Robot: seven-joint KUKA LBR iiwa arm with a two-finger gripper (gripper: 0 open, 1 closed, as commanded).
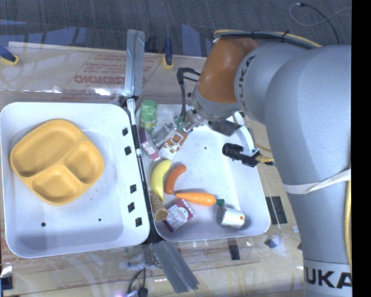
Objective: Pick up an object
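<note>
My gripper (171,132) hangs low over the upper left part of the right bin (253,184), below the arm's orange band. Right at its tip is a small orange and white packet (175,142); whether the packet is held is unclear. A green cup (148,112) stands just to the gripper's upper left. A small pink and white wrapper (149,148) lies at the bin's left wall. Further down lie a banana (159,177), an orange sausage (174,177), a carrot (196,198), a red pouch (180,215) and a silver can (231,217).
The left bin (25,234) holds a yellow divided plate (57,159). A black fitting (238,153) on the arm juts over the right bin's middle. The big grey arm body covers the bench to the right. A metal divider strip (135,60) runs between the bins.
</note>
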